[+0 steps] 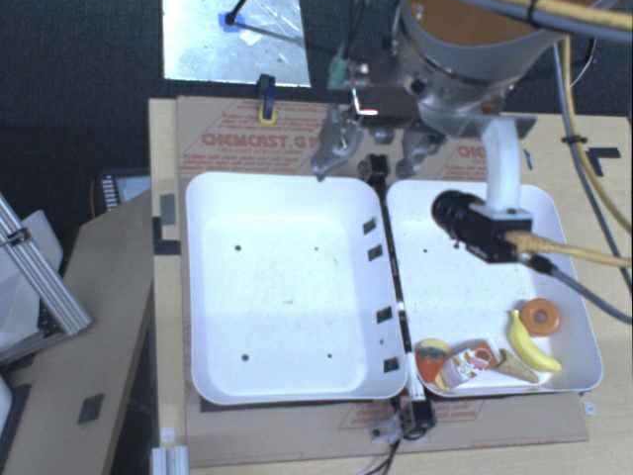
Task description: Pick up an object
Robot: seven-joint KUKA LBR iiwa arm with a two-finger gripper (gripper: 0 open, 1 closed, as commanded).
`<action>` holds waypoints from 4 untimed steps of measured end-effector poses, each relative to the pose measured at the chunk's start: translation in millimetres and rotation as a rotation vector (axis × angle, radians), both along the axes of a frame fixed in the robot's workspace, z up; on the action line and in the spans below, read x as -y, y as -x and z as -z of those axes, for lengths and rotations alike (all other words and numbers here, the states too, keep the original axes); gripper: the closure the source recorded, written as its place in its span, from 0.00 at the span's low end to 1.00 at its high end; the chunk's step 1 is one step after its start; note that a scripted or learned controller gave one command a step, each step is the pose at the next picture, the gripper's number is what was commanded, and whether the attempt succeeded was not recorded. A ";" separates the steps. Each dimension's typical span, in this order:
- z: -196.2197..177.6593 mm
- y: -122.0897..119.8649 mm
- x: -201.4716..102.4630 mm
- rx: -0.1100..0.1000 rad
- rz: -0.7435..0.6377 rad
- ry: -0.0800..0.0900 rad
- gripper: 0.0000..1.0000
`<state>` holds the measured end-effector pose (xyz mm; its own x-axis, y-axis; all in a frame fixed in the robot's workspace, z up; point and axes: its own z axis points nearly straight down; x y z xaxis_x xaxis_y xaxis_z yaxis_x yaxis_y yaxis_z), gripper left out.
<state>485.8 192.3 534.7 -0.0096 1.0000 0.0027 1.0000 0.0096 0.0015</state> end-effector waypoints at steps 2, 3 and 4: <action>15.5 -0.4 -42.0 -0.001 0.007 0.003 0.00; 3.2 -0.9 -42.3 0.002 0.005 0.000 1.00; 5.8 -23.1 43.3 0.001 0.018 0.004 1.00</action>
<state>508.9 149.1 528.9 0.0082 1.0000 -0.0017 1.0000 -0.0082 0.0024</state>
